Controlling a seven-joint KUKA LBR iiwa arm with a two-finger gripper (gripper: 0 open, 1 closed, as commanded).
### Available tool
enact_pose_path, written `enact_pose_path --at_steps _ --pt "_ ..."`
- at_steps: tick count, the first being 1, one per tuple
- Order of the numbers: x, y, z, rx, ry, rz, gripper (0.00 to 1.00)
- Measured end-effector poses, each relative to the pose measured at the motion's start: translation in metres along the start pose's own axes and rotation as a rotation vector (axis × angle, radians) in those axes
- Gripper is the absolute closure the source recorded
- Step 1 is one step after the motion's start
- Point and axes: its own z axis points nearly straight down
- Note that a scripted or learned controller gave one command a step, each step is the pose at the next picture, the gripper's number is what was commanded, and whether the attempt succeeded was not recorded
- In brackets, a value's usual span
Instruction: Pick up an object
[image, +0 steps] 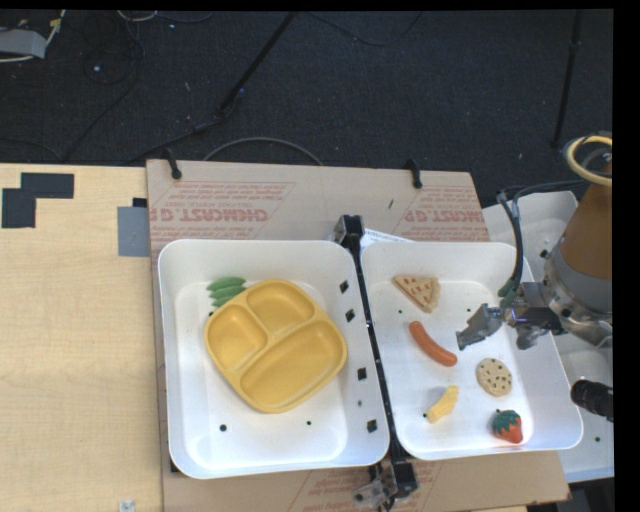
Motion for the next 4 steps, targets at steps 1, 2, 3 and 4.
enact_pose_path --at_steps 1,2,3,4 --pt "0.000 0.002 -0.005 -0.010 -0.001 -0.002 0.00" --pt "0.007 0.008 0.043 -0.006 0.000 -0.002 0.00" --pt "0.003 -0.002 0.095 -0.005 0.000 -0.002 0.00" --pt "0.005 -0.001 0.159 -0.004 0.001 -0.002 0.00"
